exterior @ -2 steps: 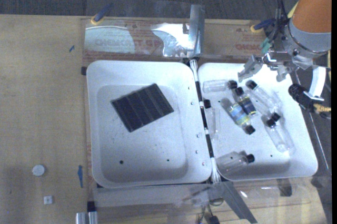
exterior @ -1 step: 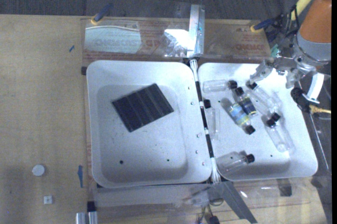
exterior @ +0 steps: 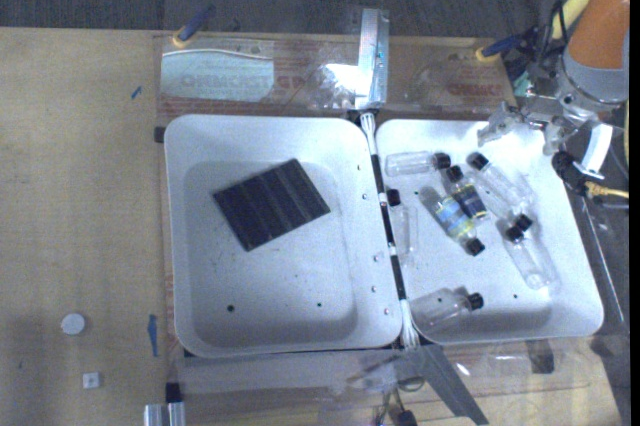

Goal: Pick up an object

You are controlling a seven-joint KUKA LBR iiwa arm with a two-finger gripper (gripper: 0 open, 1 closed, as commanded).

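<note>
We find no text that can be read with certainty. The pale plastic bag (exterior: 218, 74) behind the left bin (exterior: 185, 214) carries faint large lettering, too washed out to spell. The small bottle (exterior: 461, 207) in the right bin (exterior: 580, 314) bears a blue and yellow label; its print is too small to make out. No numbers or signs are legible.

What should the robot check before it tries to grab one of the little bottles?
1. Bottles to pick: ok. Several clear bottles lie in the right bin.
2. Gripper near them: ok, at the bin's far edge.
3. Fingers open: cannot tell.
4. Gripper already holding something: cannot tell.
5. Easy target: ok. The lone bottle lies apart at the near side; the middle cluster is crowded.
6. Left bin: ok, the dark ribbed pad is out of the way.
</note>
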